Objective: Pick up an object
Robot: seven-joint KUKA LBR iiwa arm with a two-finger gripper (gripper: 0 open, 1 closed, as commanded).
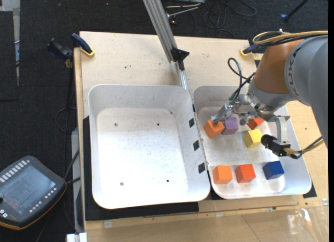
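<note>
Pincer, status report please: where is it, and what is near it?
Pincer low in right bin, over orange block and purple block. Nothing seen held. Yellow block close by, red block partly hidden behind the wrist.

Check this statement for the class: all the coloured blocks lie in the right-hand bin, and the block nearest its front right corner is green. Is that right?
One thing is wrong: the colour. The camera view shows the block nearest the front right corner of the right-hand bin is the blue block, not green. The rest stands: all the coloured blocks lie in that bin.
</note>
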